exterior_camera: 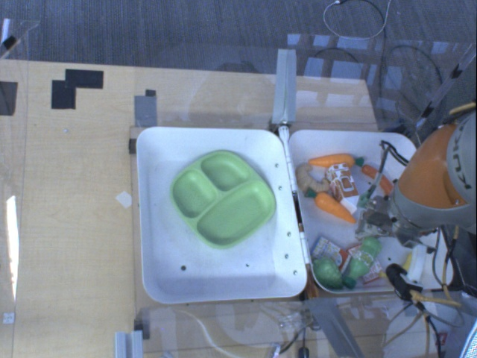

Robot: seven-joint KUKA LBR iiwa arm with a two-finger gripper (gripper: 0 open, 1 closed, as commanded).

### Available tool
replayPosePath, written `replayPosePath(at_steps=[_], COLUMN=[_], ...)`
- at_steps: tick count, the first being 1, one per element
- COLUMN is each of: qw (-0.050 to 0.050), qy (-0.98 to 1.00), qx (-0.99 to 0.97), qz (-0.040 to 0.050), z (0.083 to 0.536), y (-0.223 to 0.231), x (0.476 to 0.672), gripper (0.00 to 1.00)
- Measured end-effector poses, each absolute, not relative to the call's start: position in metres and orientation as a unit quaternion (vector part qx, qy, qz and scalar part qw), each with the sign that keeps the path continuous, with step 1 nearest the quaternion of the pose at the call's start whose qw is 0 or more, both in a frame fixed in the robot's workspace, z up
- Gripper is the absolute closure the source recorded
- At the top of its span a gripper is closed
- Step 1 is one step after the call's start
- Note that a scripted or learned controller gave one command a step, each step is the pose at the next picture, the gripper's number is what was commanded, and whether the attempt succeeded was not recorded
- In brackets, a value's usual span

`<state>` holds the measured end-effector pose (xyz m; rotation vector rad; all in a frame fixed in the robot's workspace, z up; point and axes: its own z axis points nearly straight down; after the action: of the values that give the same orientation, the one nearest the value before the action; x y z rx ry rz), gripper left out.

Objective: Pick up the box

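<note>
The box (343, 183) is a small white and orange carton lying in the right bin (298, 142), between two toy carrots. One carrot (332, 159) lies just behind it and the other carrot (335, 208) just in front. My gripper (375, 224) hangs over the right bin, right of and nearer than the box, above the front pile of items. It is apart from the box. The grey arm with its orange band (436, 174) covers the bin's right side.
A green divided plate (223, 198) sits in the left bin (156, 274). In the right bin's front lie a flat packet (326, 246) and green toy vegetables (328, 273). A beige item (306, 177) lies left of the box. Cables hang at the right.
</note>
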<state>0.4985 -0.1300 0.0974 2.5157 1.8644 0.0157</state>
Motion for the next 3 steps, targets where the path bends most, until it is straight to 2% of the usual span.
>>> replayPosePath(at_steps=[1, 2, 3], qw=[0.000, 0.000, -0.001], qy=[0.567, 0.567, 0.536], qx=[0.823, 0.823, 0.844], qz=[-0.0007, -0.0010, -0.0015], z=[0.183, 0.182, 0.182], y=[-0.063, -0.063, -0.045], x=[0.550, 0.550, 0.557], gripper=[1.00, 0.00, 0.00])
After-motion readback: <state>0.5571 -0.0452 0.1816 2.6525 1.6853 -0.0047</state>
